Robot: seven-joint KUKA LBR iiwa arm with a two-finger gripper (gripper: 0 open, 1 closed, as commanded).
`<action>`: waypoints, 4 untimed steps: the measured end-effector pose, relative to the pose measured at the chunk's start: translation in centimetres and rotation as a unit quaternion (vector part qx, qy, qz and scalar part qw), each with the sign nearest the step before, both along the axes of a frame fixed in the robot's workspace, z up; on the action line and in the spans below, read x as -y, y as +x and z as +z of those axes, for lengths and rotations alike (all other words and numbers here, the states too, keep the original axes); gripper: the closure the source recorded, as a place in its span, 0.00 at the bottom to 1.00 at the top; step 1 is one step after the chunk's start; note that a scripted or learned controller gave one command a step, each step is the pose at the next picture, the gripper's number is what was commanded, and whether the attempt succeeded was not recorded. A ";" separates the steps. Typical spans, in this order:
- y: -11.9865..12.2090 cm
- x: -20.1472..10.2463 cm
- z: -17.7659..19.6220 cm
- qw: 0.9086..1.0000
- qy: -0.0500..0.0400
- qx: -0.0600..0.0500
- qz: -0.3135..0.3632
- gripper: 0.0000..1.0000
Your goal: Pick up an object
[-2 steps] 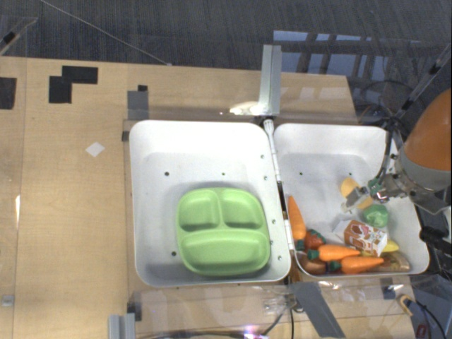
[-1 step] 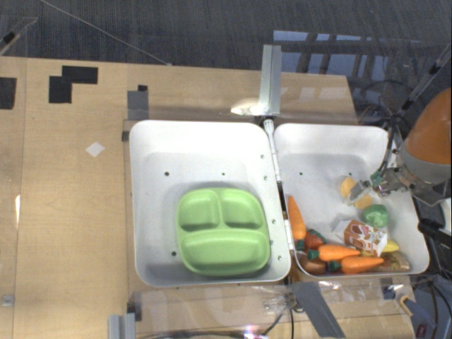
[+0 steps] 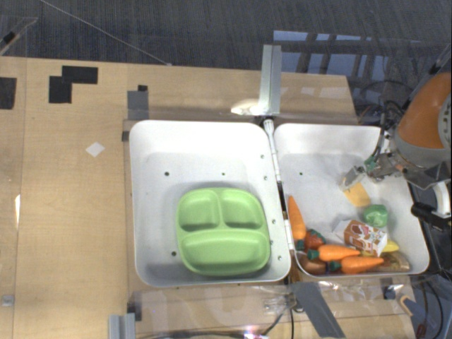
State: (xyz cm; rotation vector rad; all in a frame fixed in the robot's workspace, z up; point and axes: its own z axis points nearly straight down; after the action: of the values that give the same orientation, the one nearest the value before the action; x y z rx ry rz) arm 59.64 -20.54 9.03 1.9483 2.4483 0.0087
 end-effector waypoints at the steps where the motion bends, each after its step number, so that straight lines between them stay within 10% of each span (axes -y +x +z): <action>1: -5.8 0.0 0.9 0.999 0.001 -0.004 -0.039 0.00; 2: -5.6 0.0 2.1 0.999 0.001 -0.001 -0.038 1.00; 3: -5.6 0.0 2.1 0.999 0.001 -0.001 -0.038 0.00; 4: -0.6 -0.9 0.0 1.000 0.000 0.001 -0.011 0.00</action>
State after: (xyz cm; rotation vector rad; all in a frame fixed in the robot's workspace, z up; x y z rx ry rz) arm 59.00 -19.66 9.06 1.9735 2.4258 0.0110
